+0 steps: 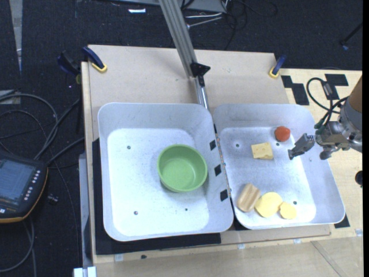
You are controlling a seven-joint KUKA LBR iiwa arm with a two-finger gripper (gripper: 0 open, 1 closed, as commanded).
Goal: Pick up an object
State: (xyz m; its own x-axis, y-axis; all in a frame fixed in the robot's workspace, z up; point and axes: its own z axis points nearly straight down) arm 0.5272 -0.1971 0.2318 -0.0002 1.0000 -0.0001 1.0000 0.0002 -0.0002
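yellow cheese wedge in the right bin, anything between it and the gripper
Nothing visible does. The gripper hangs just right of the yellow cheese wedge over bare bin floor; the red ball lies behind that line.

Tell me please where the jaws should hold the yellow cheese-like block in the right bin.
Probably across the two flat opposite sides of the yellow block, coming from above. It lies flat and apart from the red ball, so both sides look free.

A pale wooden surface [150, 74] carries two shallow white bins, left bin [115, 126] touching right bin [323, 178].
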